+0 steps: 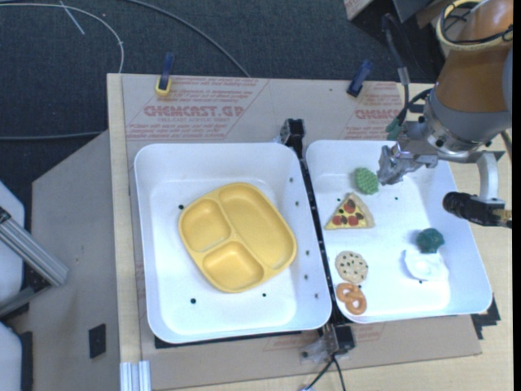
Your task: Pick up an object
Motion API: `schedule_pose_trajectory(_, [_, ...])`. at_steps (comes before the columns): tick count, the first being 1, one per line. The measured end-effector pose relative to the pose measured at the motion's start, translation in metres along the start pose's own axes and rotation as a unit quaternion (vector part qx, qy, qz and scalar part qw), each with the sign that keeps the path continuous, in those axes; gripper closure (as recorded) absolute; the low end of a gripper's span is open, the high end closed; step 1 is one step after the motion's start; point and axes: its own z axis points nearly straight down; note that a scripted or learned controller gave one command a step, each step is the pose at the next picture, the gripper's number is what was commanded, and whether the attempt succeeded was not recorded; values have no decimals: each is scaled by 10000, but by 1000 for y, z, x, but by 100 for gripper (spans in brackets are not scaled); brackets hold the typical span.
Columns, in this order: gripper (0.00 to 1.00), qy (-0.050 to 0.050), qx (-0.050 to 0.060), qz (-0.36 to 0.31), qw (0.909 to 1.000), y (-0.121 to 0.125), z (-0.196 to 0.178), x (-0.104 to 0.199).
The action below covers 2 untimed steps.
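Observation:
In the right bin [456, 300] lie several toy foods: a green leafy piece [365, 181], a pizza slice [349, 213], a chocolate-chip cookie [351, 265], a pretzel [353, 299], a dark green broccoli piece [429, 239] and a white piece [422, 265]. My gripper [391, 169] hangs low over the bin's far part, just right of the green leafy piece and close to it. Nothing shows between its fingers.
The left bin [159, 186] holds a yellow compartment tray [236, 235]. Blue clamps [165, 73] [359, 79] stand at the board's back edge. A black clip [292, 130] sits between the bins. The arm's grey body [472, 96] rises at the right.

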Motion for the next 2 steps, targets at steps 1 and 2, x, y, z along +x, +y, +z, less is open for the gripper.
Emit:
schedule_pose_trajectory(1, [100, 2, 10, 0, 10000, -1, 16, 51])
schedule_pose_trajectory(2, [100, 0, 14, 4, 10000, -10, 31, 103])
